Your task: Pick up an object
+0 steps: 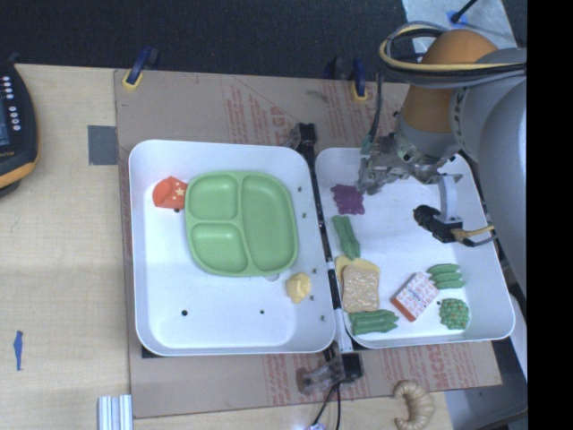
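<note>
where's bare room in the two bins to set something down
Left bin: bare floor along the near edge, below the green plate. Right bin: bare middle, between purple piece and red-white packet. Crowded along its near edge.

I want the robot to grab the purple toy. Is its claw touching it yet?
Cannot tell. In the camera view the gripper sits right beside the purple toy in the right bin, but no clear contact or gap shows between them.

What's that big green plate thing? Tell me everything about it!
The green plate is a pale green tray that looks like smooth plastic, with rounded corners and three sections. It lies flat, slightly turned, in the left bin. A red toy sits against its upper left edge, and a yellow piece lies just below its lower right corner.
</note>
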